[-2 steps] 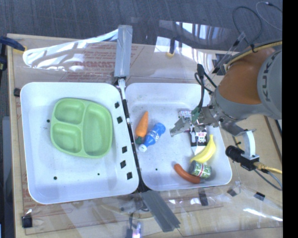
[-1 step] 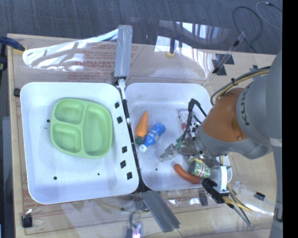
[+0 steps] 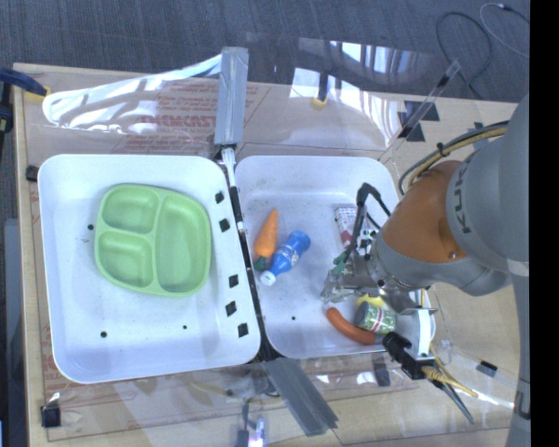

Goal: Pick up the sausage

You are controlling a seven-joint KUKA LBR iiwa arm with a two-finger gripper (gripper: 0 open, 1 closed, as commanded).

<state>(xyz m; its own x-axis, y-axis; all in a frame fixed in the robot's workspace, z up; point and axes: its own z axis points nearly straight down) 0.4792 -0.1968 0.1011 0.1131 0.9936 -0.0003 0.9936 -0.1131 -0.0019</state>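
Observation:
The sausage [image 3: 347, 327] is a reddish-brown curved piece lying near the front wall of the right bin [image 3: 289, 338]. A small jar with a yellow and green label [image 3: 374, 315] lies against its right end. My gripper [image 3: 339, 283] hangs low in the right bin, just above and slightly behind the sausage. The grey arm with its orange band [image 3: 427, 226] reaches in from the right. Nothing shows held in the gripper.
An orange carrot [image 3: 266, 234] and a blue bottle [image 3: 287, 253] lie in the left half of the right bin. A small packet [image 3: 346, 221] sits behind the gripper. The left bin [image 3: 65, 343] holds a green divided plate [image 3: 154, 240].

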